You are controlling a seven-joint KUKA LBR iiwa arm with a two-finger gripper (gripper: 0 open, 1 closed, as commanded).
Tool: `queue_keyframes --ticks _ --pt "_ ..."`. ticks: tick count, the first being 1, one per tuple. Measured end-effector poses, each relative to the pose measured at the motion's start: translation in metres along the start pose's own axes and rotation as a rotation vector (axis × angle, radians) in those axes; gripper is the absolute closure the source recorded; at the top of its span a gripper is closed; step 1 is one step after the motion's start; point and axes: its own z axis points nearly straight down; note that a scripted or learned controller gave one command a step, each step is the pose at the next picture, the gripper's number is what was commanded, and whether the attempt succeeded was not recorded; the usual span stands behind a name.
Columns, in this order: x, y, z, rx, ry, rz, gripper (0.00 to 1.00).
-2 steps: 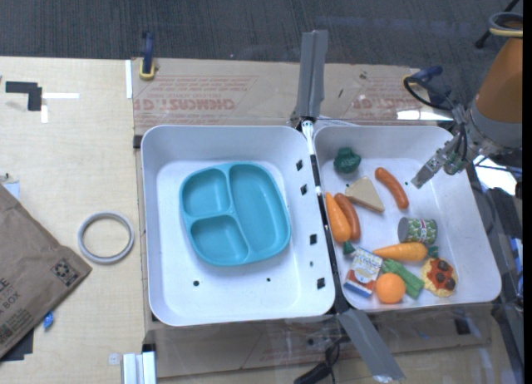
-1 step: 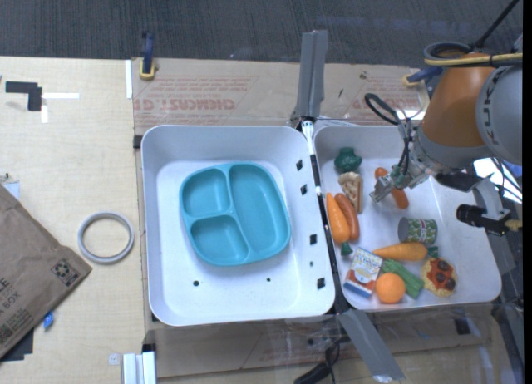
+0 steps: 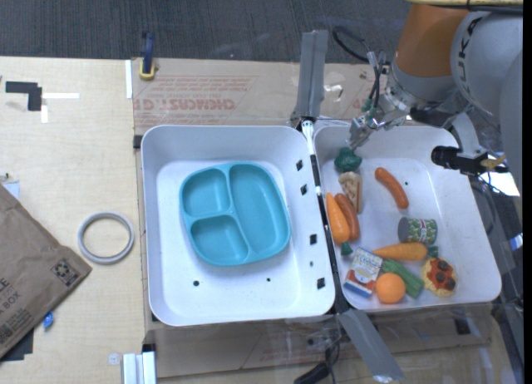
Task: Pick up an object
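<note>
My gripper [image 3: 363,129] hangs over the far left corner of the right bin [image 3: 465,208], on the grey arm with the orange band. Just below it lies a small dark green piece [image 3: 347,160]; whether they touch I cannot tell. Other objects in that bin: a beige slice [image 3: 351,189], a reddish sausage [image 3: 391,186], two orange-red pieces [image 3: 341,218] along the left wall, a green can [image 3: 417,229], a carrot [image 3: 402,251], a white carton [image 3: 362,274], an orange [image 3: 389,288] and a pizza slice [image 3: 439,276].
The left bin [image 3: 166,274] holds a blue divided plate [image 3: 235,212]. A tape ring [image 3: 105,236] and a brown cardboard box [image 3: 33,283] lie on the bench to the left. A grey post [image 3: 312,75] rises behind the gap between the bins.
</note>
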Motion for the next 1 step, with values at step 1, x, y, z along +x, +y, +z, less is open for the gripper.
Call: queue_keyframes --ticks 1 --pt "-0.0003 -0.0004 0.0003 0.001 0.000 0.000 0.00"
